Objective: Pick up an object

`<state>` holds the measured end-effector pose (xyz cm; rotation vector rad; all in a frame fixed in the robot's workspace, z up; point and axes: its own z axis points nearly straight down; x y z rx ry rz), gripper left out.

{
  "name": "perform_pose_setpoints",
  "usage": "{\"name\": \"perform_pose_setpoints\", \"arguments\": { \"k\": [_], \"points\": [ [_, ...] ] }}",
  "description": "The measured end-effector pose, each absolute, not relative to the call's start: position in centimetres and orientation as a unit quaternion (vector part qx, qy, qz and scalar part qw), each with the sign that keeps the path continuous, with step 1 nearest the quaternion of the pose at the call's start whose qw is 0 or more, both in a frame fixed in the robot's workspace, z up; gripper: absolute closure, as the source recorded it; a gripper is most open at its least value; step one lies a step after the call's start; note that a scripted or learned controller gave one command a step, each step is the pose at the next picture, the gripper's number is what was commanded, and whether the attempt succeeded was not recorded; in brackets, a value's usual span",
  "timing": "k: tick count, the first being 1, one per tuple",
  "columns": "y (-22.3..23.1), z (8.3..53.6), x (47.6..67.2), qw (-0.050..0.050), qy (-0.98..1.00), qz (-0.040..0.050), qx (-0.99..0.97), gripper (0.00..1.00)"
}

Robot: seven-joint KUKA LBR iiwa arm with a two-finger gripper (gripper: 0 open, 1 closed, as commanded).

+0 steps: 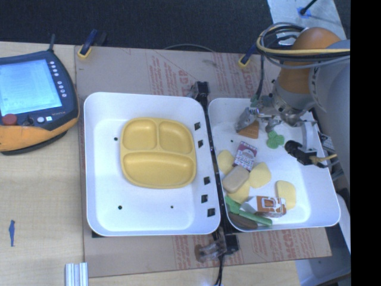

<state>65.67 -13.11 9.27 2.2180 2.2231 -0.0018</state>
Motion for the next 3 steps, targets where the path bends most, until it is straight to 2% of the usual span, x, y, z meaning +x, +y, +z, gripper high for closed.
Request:
{"name": "perform_pose_setpoints", "arguments": {
  "k": [2,3],
  "points": [
    [-12.1,9.2,65.6,-0.001,0.709,-0.0017,0.706,0.0],
    [-13.3,9.3,65.7,0.0,0.708,-0.0006,0.706,0.0]
  ]
}}
